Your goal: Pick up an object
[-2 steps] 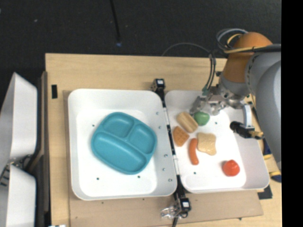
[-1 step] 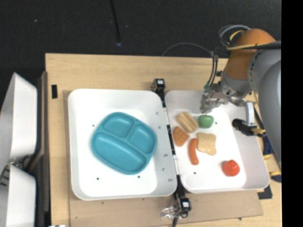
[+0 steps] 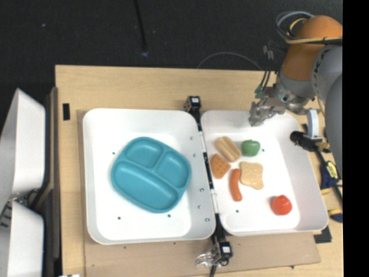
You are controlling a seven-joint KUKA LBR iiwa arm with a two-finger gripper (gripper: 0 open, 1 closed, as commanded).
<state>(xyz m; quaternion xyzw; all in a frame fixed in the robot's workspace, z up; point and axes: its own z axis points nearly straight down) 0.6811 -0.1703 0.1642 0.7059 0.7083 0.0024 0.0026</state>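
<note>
Just below tool (image 3: 258,118): green pepper (image 3: 250,148).

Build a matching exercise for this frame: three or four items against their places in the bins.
Things:
1. blue plate
2. green toy pepper
3. red toy tomato
4. orange toy sausage

Places:
A. right bin, near corner
B. left bin
C. right bin, far side, closest to the gripper
D. right bin, middle, beside the tan piece

Pairs: 1-B, 2-C, 3-A, 4-D
</note>
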